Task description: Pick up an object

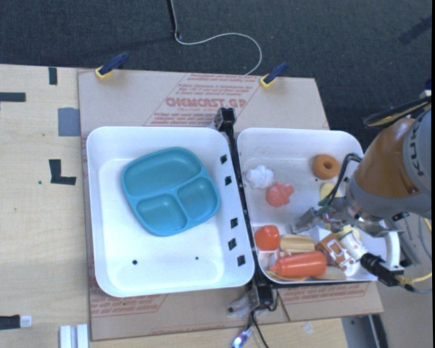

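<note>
Camera view shows the gripper [313,218] low in the right bin [290,138], just right of the pink lump [279,194] and above the hot dog [297,243]; its state cannot be told. Nearby lie a donut [325,167], a white wad [259,176] and a red pepper [299,266]. The hot dog looks light, stiff and smooth, best pinched across its middle.

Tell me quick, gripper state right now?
Gripper: low in the right bin among the toy food; open or shut cannot be told.
</note>
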### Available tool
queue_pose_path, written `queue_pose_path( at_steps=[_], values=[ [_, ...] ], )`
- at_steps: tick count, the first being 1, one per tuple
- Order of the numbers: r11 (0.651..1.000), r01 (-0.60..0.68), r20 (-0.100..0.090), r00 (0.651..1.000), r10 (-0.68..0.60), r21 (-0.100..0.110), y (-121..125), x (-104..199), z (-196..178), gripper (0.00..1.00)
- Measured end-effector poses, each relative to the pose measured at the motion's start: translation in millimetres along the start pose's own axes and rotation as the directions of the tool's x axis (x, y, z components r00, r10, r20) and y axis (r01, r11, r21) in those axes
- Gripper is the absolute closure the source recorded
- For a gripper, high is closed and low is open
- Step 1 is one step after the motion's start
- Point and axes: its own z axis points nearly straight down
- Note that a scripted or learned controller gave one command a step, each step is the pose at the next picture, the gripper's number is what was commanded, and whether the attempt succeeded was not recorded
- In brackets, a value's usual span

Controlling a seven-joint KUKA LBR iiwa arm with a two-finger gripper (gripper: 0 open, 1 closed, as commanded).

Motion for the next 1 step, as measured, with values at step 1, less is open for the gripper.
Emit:
queue_pose_path(
  at_steps=[1],
  values=[
    [1.0,0.013,-0.003,1.0,-0.013,-0.01,100.7,90.8,-0.9,0.0]
  ],
)
